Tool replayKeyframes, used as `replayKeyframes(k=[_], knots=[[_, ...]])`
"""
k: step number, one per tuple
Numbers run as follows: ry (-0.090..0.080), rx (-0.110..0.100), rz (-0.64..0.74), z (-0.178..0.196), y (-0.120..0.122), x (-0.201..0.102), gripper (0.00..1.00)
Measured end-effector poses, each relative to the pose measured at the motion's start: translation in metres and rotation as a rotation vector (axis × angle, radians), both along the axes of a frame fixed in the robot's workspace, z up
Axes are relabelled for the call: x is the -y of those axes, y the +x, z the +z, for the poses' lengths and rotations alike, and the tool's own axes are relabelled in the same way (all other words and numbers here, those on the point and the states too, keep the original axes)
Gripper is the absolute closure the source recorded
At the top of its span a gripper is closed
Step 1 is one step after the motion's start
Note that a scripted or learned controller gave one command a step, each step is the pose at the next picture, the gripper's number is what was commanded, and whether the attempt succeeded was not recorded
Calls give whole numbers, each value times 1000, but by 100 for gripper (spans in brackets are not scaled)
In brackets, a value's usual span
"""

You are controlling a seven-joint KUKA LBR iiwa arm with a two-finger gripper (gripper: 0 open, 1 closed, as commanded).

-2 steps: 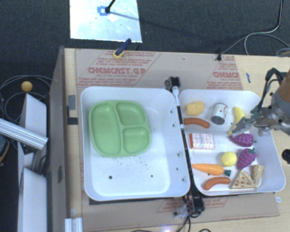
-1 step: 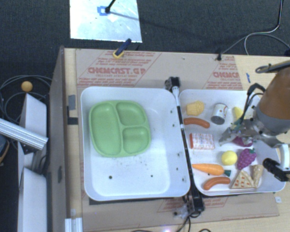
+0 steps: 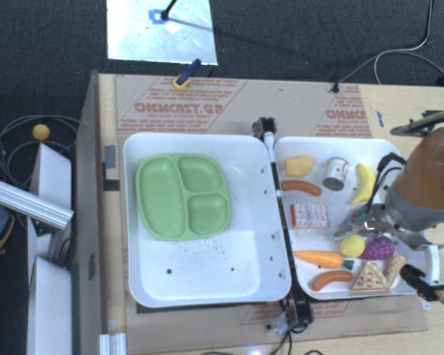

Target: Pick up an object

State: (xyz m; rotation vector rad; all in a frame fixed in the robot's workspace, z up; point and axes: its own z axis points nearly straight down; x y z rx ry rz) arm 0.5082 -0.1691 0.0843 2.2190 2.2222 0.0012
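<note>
Gripper low over toy food in the right bin

Gripper [image 3: 364, 228] sits among the toys in the right bin [image 3: 322, 145]; whether it is open or closed, I cannot tell. Touching or just below it lie a yellow lemon [image 3: 352, 245] and purple grapes [image 3: 379, 248]. Farther left, the orange carrot [image 3: 320, 258] lies lengthwise left-right. Left bin [image 3: 207, 272] holds a green tray [image 3: 183, 195].

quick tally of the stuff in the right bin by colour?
Yellow: 3, curved plastic banana, lumpy yellow toy, small lemon
Orange-red: 3, two toy sausages, carrot
Purple: 1, grape bunch
Other: 3, silver can, red-white packet, pizza wedge
Total: 10
</note>
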Motion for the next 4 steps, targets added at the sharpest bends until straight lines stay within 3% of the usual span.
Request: replayKeyframes(k=[1, 2, 3, 4], knots=[[0, 4, 1, 11, 1, 0, 100], [-2, 3, 0, 97, 16, 31, 100], [-1, 3, 3, 129, 83, 37, 100], [-1, 2, 3, 128, 83, 37, 0]])
